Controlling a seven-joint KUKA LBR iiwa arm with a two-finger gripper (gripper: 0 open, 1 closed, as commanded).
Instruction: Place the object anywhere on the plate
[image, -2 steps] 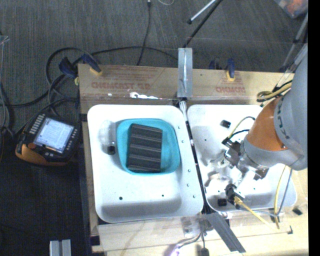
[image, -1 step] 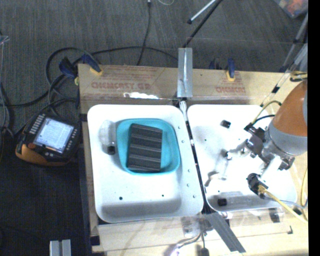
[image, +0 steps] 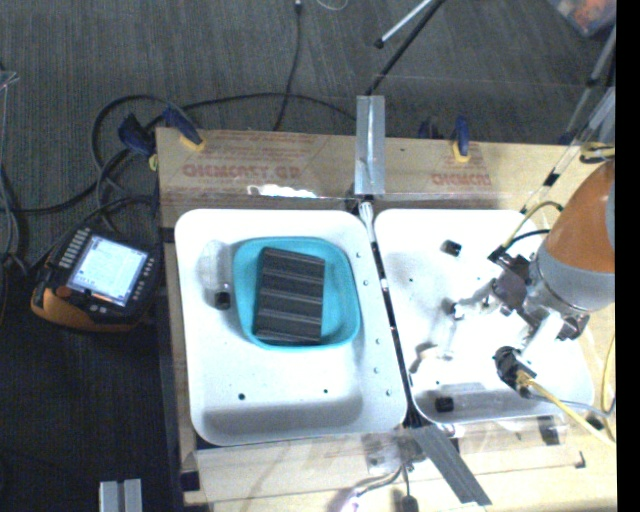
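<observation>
Two white bins sit side by side on the table (image: 300, 165), and we find the task's thing, a dark ribbed block (image: 290, 294), already lying on the blue plate (image: 345, 300) in the left bin (image: 280, 400), covering most of the plate's middle with its long side running from 12 to 6 o'clock. At 9 o'clock of the plate a pale, roundish item (image: 212, 268) rests just beside the rim, too blurred for us to name. The arm (image: 585, 250) reaches over the right bin (image: 470, 235), well apart from the plate, and the jaws (image: 445, 325) hang at about 3 o'clock of the block, across the wall between the bins; we see nothing between them, and they look spread apart, with thin pale fingers (image: 458, 308) pointing toward 9 o'clock. A small dark bit (image: 451, 247) lies in the right bin toward 12 o'clock of the jaws. We judge the block to be stiff and fairly light, with grooves that should give some grip; its flat top offers little, so the narrower pair of sides is where we would take hold. From how things lie, we judge the placing done.
</observation>
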